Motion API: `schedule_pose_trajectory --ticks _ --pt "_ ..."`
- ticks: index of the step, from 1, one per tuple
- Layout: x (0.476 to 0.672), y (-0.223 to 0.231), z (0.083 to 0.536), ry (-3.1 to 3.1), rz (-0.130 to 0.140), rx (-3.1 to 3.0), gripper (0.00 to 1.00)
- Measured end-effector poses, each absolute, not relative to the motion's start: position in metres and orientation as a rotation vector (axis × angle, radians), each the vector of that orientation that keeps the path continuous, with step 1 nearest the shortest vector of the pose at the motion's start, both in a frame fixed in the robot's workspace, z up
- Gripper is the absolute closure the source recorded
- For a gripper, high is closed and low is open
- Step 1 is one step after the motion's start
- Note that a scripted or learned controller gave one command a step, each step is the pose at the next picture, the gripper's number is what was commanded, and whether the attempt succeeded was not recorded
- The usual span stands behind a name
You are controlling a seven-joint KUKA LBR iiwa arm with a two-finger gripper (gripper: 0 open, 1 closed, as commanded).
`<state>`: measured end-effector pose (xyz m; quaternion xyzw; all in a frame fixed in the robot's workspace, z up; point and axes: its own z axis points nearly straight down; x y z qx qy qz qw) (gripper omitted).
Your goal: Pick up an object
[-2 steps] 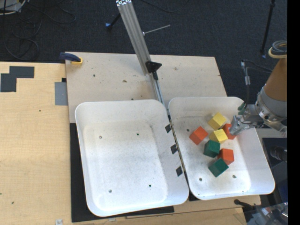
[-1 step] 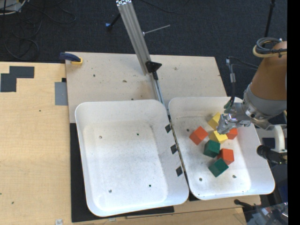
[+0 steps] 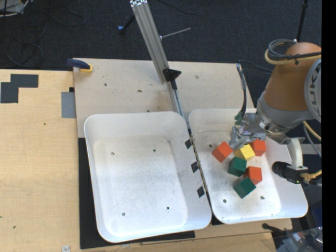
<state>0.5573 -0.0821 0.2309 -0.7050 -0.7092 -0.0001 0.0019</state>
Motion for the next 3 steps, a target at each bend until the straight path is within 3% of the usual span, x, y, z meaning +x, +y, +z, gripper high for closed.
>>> schedule_pose_trajectory --ticks 1,2,3 --pt "0.553 -0.019 0.232 -2.225 0.000 -2.211 1.00" --pt "0.562 0.034 0.227 -2.224 0.002 -2.213 1.00" --pt "0.547 0.091 0.229 -2.225 0.003 -2.211 1.00"
